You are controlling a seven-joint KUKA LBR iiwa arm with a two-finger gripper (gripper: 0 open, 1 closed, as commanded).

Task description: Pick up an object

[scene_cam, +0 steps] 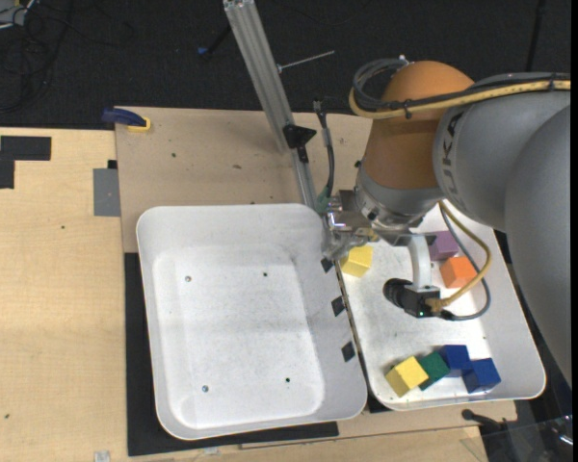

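One yellow block (357, 260) apparently pinched in gripper (352, 250), just above right bin (520, 373) beside its left rim.

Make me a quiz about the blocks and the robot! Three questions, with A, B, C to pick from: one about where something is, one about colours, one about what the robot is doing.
1. Where do the green block and the blue blocks lie?
A. In the left bin
B. At the near end of the right bin
C. On the wooden bench

2. What colour is the block by the gripper?
A. Yellow
B. Red
C. Black

3. How is the arm placed?
A. Parked beyond the bench
B. Down over the left bin's middle
C. Down over the right bin's far end

Answers:
1 B: they sit together with a yellow block near the front rim of the right bin.
2 A: the block under the gripper is yellow.
3 C: the wrist hangs over the far end of the right bin, beside the left bin.
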